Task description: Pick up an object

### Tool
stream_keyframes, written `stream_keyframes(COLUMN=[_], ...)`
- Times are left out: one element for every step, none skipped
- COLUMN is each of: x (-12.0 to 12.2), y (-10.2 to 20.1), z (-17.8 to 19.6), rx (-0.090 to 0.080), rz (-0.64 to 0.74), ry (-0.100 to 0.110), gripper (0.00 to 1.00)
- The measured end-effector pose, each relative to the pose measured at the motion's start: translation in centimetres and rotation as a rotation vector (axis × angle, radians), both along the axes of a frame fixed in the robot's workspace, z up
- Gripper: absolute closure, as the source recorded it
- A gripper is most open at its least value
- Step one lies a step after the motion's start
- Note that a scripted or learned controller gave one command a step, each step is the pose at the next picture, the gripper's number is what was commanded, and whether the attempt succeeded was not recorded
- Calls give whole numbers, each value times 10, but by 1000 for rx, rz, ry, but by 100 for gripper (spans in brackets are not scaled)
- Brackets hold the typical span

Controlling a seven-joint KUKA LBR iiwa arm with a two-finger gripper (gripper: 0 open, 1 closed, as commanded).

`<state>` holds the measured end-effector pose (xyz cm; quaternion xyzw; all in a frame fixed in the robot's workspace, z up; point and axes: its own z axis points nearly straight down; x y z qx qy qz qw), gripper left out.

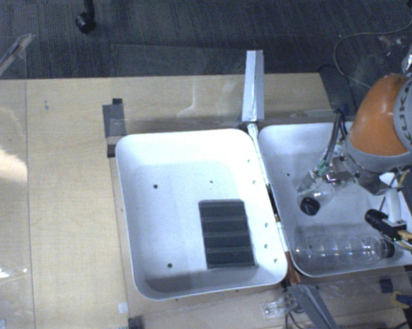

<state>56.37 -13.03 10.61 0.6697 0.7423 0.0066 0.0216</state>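
My hand (320,187) hovers low in the right bin (285,154), above the clear plastic bottle (340,250); nothing lifted yet, grip state unclear.

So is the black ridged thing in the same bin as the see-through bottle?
No, the black ridged block lies in the left bin, while the clear bottle lies in the right bin.

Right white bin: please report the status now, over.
Gripper low over right white bin. Clear plastic bottle lying at near wall, not gripped. Black ribbed rectangular block in left white bin.
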Motion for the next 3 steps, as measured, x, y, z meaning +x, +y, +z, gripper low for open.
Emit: stream_keyframes(x=[-16,-3,-17], y=[12,24,30], z=[0,0,0], rx=[-8,1,-4], rz=[221,162,172], ry=[-9,28,-10], gripper=[0,0,0])
